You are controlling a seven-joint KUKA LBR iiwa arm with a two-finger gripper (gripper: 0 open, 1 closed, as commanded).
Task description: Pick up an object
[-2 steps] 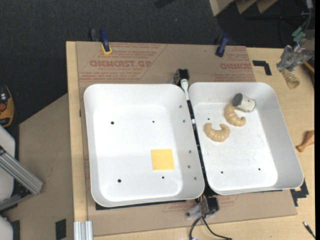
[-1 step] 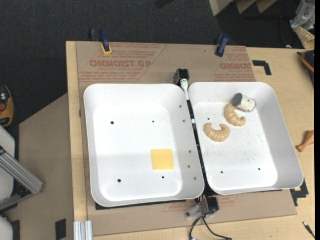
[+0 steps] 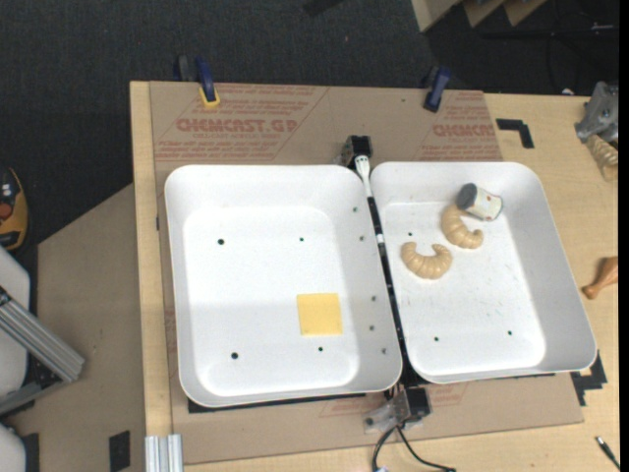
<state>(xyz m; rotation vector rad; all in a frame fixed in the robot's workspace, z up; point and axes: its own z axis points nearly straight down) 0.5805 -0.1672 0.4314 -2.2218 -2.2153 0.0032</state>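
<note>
Brown board [image 3: 295,106] is laid over the bench, and two white bins are set on it side by side, their inner rims touching along a black strip.

Nearest the camera, a black connector with cables [image 3: 403,416] is seen at the board's front edge, just below the joint of the bins. An aluminium rail [image 3: 39,347] is seen at the lower left, off the board.

In the left bin [image 3: 187,264], a flat yellow square [image 3: 319,315] lies alone in the near half, right of the middle.

In the right bin [image 3: 550,293], three things are gathered in the far half. A curved tan piece [image 3: 427,261] lies nearest. A second tan piece [image 3: 460,230] lies just beyond it, near but apart. A small white cylinder [image 3: 479,201] with a dark grey end lies on its side at the top of that second piece, touching it or nearly so.

A brown thing [image 3: 600,281] and a grey metal part [image 3: 600,116] are cut off at the right edge; what they are cannot be told.

Farther back, two blue clamps [image 3: 206,79] are fixed on the board's far edge, and dark carpet [image 3: 147,18] is seen beyond.
</note>
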